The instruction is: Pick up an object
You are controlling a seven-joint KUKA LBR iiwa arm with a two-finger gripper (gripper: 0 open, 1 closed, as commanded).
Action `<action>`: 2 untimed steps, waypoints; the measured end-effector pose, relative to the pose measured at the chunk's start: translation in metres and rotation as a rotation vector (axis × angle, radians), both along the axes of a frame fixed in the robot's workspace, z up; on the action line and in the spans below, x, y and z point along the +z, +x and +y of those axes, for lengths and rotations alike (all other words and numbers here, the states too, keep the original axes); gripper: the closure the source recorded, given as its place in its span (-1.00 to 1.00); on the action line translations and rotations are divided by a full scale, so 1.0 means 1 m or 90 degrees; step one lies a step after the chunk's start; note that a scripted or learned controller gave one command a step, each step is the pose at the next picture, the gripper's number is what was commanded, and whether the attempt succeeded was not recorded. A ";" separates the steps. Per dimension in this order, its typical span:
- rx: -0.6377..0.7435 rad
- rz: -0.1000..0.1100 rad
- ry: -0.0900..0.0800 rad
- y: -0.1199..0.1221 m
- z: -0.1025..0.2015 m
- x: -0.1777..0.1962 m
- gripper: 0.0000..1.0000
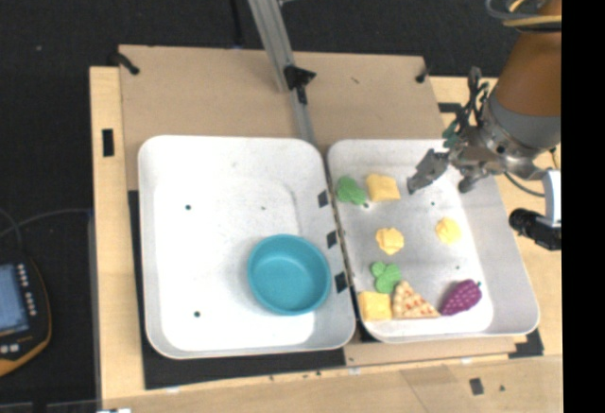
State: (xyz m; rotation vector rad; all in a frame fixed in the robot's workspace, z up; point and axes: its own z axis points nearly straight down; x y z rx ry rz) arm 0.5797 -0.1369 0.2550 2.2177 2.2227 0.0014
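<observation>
Tan desk with two white bins; gripper [444, 170], fingers spread and holding nothing, hangs over the right bin's [501, 241] far edge. Nearby yellow plastic toy block [383, 187] looks light, rigid, slick: grip its flat sides.

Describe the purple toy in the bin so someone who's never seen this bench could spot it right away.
Look at the right bin of the two white ones, the one crowded with small toy foods. Go to its near right corner, where the bunch of grapes lies just right of the pizza slice. It is the one purple piece among yellow and green ones.
</observation>
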 end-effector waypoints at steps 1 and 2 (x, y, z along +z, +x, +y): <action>0.000 0.000 0.000 0.000 0.000 0.000 -1.00; -0.002 0.003 -0.001 -0.003 0.000 -0.043 -1.00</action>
